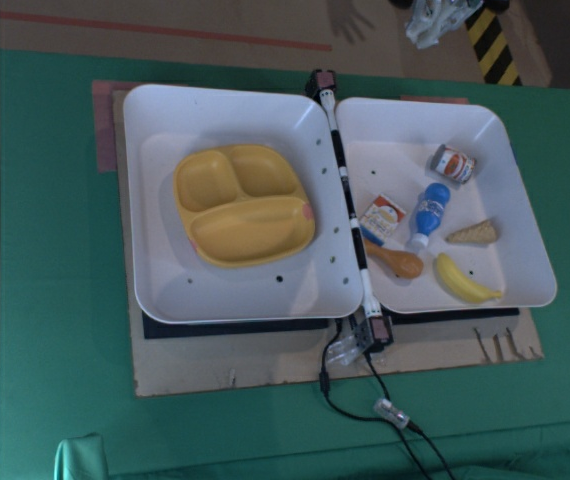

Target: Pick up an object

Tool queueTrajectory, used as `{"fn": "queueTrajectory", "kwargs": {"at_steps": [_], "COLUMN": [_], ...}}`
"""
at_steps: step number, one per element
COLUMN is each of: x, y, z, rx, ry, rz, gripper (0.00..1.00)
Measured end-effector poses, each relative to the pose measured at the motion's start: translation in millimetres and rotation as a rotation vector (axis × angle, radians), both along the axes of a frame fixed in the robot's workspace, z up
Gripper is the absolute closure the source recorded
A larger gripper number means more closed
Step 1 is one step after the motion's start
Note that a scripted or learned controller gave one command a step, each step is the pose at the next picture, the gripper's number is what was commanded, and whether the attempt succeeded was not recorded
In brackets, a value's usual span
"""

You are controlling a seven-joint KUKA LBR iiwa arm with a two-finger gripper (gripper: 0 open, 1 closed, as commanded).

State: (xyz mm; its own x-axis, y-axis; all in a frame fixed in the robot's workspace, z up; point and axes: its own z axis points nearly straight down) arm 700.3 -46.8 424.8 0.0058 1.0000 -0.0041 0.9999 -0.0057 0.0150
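White plastic bins, two of them, sit side by side on a green-covered counter over a sheet of brown cardboard. The left bin holds one yellow divided plate with three compartments. The right bin holds six small items: a round can, a blue-and-white bottle, a small carton, a tan wedge, a brown drumstick-shaped toy and a curved yellow banana. The pincer hangs high beyond the right bin's far edge, over bare flooring near black-and-yellow hazard tape; whether it is clenched or released cannot be told. Black cables trail from the counter's near side.
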Motion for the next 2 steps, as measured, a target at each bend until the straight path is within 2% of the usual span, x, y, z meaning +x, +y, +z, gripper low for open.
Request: {"fn": "queueTrajectory", "kwargs": {"at_steps": [1, 2], "x": [0, 0], "y": [63, 128], "z": [-16, -16], "rx": [0.004, 0.005], "ry": [0.005, 0.002], "rz": [0.002, 0.002], "gripper": [1.0, 1.0]}}
